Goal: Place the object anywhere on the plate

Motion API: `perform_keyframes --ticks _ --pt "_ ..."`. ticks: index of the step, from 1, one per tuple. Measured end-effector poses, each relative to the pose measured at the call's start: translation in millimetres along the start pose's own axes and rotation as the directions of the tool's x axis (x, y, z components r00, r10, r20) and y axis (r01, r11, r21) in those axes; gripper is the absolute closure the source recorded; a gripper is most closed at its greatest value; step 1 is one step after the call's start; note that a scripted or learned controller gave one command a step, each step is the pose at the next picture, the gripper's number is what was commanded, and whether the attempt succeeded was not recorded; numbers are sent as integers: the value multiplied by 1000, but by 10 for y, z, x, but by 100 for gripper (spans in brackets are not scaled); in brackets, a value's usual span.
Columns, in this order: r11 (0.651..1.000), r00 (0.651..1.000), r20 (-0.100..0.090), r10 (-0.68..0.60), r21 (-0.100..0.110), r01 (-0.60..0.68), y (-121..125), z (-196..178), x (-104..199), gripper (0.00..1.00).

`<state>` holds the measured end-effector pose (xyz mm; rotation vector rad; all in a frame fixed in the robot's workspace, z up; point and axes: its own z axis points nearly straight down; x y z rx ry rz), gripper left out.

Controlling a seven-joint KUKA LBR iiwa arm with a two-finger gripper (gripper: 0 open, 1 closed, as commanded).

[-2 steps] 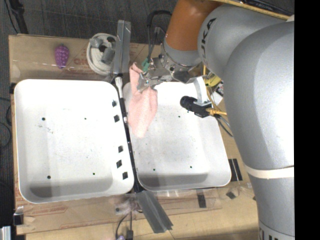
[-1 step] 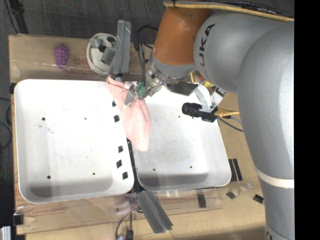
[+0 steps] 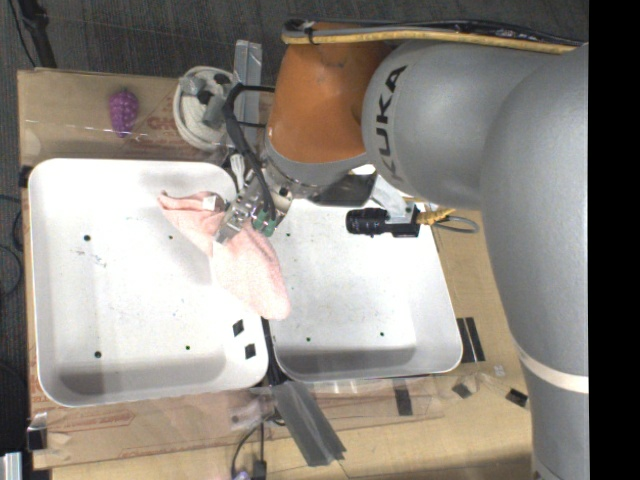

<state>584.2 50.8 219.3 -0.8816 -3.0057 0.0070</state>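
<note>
A pink cloth (image 3: pixel 250 263) stretches from the back of the left bin (image 3: pixel 110 298) down across the divide toward the right bin (image 3: pixel 370 308). My gripper (image 3: pixel 238 218) hangs below the orange band at the cloth's upper part. Its fingers are pinched on a fold of the fabric. One end of the cloth trails left at the back and the longer end hangs toward the front. I see no plate apart from the white bins.
A purple grape-like object (image 3: pixel 123 111) lies on the cardboard behind the left bin. Beside it sits a white ring-shaped item (image 3: pixel 200 103). A black cylinder with a cable (image 3: pixel 380 223) sticks out over the right bin's back. The arm's bulk covers the right side.
</note>
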Motion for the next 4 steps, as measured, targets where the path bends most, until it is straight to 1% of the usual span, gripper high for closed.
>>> perform_keyframes --ticks 1,2,3,4 --pt "920 920 1 -392 0 392 223 -37 536 100" --pt "838 838 1 -545 1 545 364 -73 1029 100" --pt "837 837 1 -548 2 548 631 -57 1467 100" --pt "837 837 2 -547 2 547 630 -61 1463 0"
